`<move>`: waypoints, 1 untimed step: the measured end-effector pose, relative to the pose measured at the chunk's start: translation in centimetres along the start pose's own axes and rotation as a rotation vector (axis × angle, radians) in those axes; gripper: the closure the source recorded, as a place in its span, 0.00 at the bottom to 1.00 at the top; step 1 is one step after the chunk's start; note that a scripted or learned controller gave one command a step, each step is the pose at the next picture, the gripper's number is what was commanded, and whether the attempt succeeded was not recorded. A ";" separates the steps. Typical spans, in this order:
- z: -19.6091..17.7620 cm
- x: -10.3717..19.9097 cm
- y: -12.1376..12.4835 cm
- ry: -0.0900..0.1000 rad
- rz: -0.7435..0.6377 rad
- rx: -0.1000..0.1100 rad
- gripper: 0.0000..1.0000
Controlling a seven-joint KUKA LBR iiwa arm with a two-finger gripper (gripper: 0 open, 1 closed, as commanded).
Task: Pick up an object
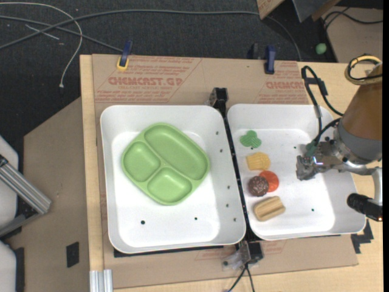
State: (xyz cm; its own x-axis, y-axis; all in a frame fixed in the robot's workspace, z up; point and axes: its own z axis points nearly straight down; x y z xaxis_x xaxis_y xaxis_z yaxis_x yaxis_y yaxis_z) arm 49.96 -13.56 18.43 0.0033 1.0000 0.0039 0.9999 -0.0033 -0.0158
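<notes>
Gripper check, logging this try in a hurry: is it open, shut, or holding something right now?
Gripper: over the right bin, nothing seen in it; open or shut cannot be told.

I see 2 white bins side by side. The left bin (115, 163) holds a green divided plate (165, 162). The right bin (322, 208) holds green broccoli (250, 140), yellow corn (258, 161), a brown-and-red piece (263, 183) and a tan roll (268, 208). My gripper (306, 166) hangs just right of them.
</notes>
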 end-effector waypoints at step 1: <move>-0.7 0.0 0.3 -0.002 -0.004 -0.014 0.00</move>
State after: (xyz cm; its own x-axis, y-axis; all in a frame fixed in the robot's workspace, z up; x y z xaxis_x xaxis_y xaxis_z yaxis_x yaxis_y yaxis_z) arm 50.29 -13.53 19.09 -0.0002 1.0000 0.0015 1.0000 0.0002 -0.0018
